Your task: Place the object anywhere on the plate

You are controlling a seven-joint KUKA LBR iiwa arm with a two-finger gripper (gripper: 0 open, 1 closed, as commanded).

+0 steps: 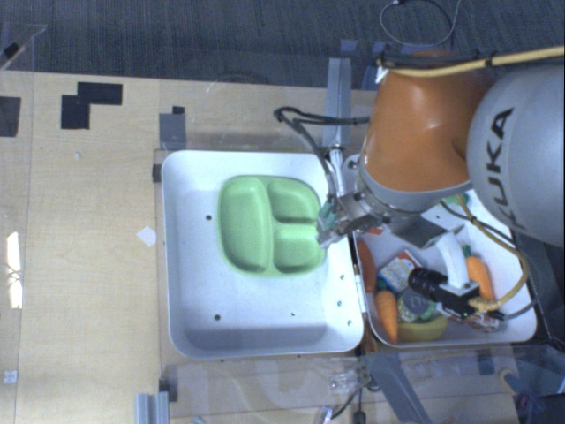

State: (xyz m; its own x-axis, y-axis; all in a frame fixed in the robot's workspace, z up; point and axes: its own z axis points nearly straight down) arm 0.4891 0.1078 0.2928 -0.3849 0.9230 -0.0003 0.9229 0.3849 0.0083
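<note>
Whether the gripper (328, 222) is spread, clenched or grasping anything cannot be told — it sits at the right edge of the green divided plate (269, 224), under the orange-banded wrist. The plate lies in the left bin (265, 329). The right bin (521, 321) holds a jumble of objects — carrots (387, 314) among them.

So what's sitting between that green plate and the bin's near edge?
Nothing: in the camera view, bare white floor of the left bin runs from the green plate to the rim.
</note>
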